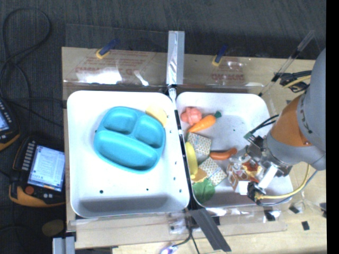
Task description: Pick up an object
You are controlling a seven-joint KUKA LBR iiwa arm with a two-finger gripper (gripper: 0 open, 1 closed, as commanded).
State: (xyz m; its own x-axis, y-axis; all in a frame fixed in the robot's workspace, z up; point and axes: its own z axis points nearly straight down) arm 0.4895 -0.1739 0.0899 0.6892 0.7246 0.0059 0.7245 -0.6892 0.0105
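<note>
The right bin (241, 100) holds a pink lumpy toy (190, 114), an orange carrot (204, 123), two checkered packets (200, 142) (212, 168), a red-orange sausage (223, 153), a yellow banana (190, 157) and a green piece (204, 189). My gripper (255, 172) is low at the bin's right front. It hangs right over a red, white and brown object (239, 171) and partly hides it. Whether the object is gripped is hidden.
In the left bin (85, 194) lies a blue divided tray (130, 137), and a pale yellow piece (157, 114) rests at its far right corner. A metal divider (175, 52) stands behind the bins. Cables trail off the wrist at the front right.
</note>
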